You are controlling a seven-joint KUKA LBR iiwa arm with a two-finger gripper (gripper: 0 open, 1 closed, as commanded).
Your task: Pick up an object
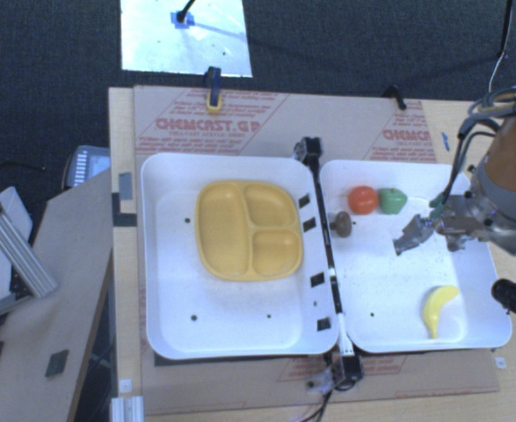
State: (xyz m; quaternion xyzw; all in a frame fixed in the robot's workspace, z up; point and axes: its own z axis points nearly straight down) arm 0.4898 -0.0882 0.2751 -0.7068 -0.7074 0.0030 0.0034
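White bins sit side by side. Right bin (477, 323): tomato (362, 200) and green fruit (392, 200) touching near the top edge, banana (439, 309) lower right. Gripper (413, 234) hovers over the open middle; whether its jaws are open, I cannot tell. Left bin (165, 315) holds a yellow tray (247, 230).

Both white bins (240, 345) look like smooth, faintly glossy plastic, and the yellow divided tray (247, 229) in the left one has the same moulded plastic look with a softer sheen. The banana (438, 308), tomato (362, 200) and green pepper (392, 200) appear as smooth, shiny plastic toys. The gripper (413, 234) looks like dull grey metal, and the board (240, 121) beneath the bins like matt printed cardboard.
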